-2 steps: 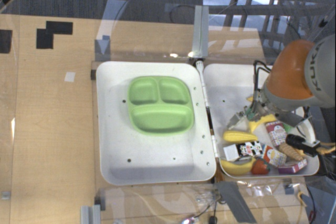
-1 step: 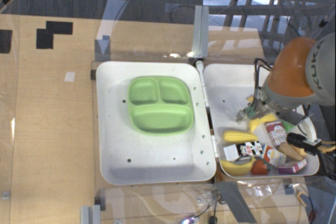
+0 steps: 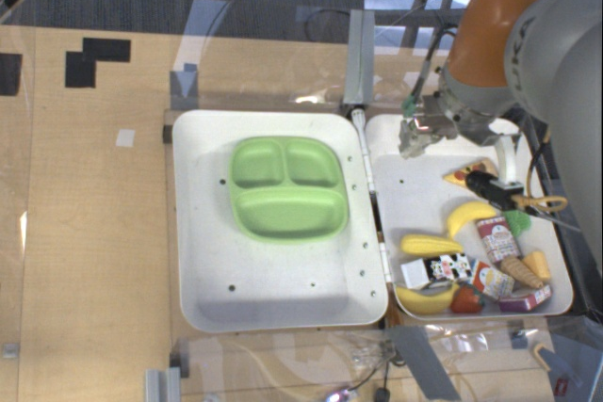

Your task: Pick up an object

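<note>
gripper (image 3: 411, 138) over right bin's (image 3: 415, 193) far corner — holding nothing visible.

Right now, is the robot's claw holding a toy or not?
Gripper: hovering over the far bare corner of the right white bin; nothing is visibly in it, but whether it is open or shut cannot be told from here.

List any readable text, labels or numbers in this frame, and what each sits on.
None can be read.
Red-brown packet in the right bin: printing, too blurred.
Black-and-white carton: pattern, no legible words.
Purple packet: too small.
Green tray: no markings.
</note>
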